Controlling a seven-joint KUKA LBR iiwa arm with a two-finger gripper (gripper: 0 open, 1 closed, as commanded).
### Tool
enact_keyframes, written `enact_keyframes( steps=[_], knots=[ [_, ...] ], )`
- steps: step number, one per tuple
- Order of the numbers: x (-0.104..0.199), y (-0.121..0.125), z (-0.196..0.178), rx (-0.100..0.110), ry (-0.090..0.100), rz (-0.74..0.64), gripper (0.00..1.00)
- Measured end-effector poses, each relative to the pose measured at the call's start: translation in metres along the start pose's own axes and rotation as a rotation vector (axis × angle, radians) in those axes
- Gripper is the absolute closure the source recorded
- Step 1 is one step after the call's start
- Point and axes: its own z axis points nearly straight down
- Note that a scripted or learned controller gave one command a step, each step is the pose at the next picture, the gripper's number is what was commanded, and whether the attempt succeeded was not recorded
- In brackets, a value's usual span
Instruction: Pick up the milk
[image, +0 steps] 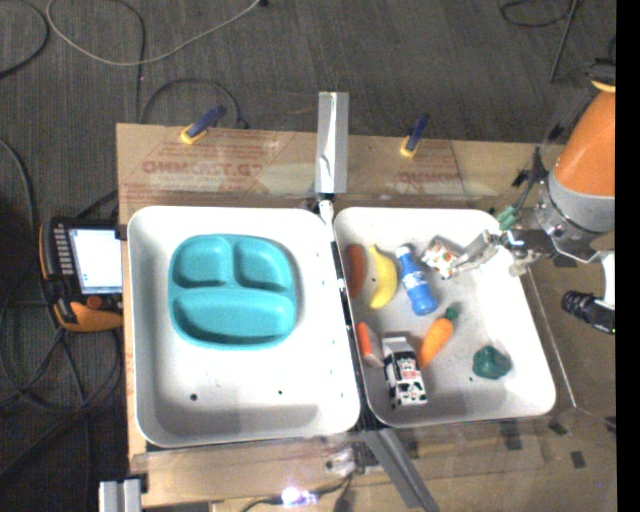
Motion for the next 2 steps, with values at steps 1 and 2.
enact_keyframes(
  steps=[1, 2],
  knots=[
    [0.007, 0.022, 0.088, 0.002, -0.002, 0.022, 0.00],
    [0.096, -0.081, 0.053, 0.002, 0.000, 0.029, 0.00]
  ],
)
